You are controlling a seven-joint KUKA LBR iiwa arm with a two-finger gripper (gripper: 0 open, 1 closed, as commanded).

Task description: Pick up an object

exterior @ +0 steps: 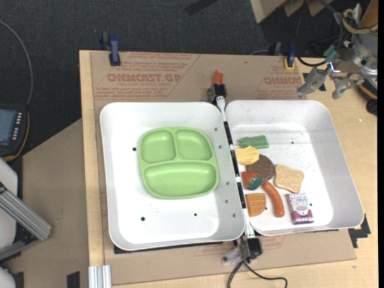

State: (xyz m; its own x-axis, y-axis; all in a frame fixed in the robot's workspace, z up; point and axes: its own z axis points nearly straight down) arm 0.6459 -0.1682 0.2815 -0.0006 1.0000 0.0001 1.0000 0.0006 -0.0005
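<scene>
Nearest, at the front edge of the counter [180,263], a small black clamp [251,247] at the joint of two shallow white bins set side by side. In the right bin [336,161], a cluster of toy foods toward its left side. At the front of the cluster, a pink carton [300,209], an orange waffle piece [255,204] and a red-orange sausage [275,198] lying between those two. Just behind, a slice of toast [288,177] touching a round brown patty [261,168]. Farther back, a yellow ridged chip [246,155] partly overlapping the patty, then a flat green piece [253,141] lying apart from the rest. In the left bin [120,215], a green divided plate [178,162] with three compartments, sitting flat near the middle. Beyond the bins, an orange-tipped clamp [217,84] at the far joint, and two blue clamps [111,47] on the counter's far edge. Farthest, at the upper right, beyond the right bin's far corner, the hand [326,84], well apart from the toy foods, grey fingers [309,84] spread wide with nothing between them.
</scene>
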